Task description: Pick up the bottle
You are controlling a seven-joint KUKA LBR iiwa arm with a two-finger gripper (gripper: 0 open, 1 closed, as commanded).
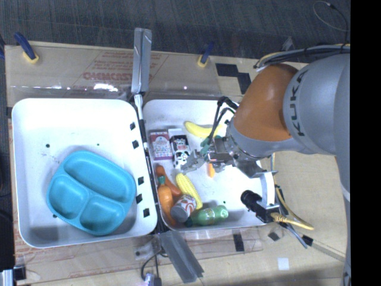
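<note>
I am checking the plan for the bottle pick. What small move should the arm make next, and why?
Probably move the pincer toward the near wall of the right bin, to above the green bottle. The bottle lies on its side there, between the can and the wall, while the pincer hovers farther back, near the corn cob.

floor: dark grey carpet (178, 8) along the top edge | bench: tan board (71, 64) with faint red print near its far edge | clamps: blue clamps (26, 47) on the far edge | cable: thin cable (333, 11) on the carpet, top right corner
</note>
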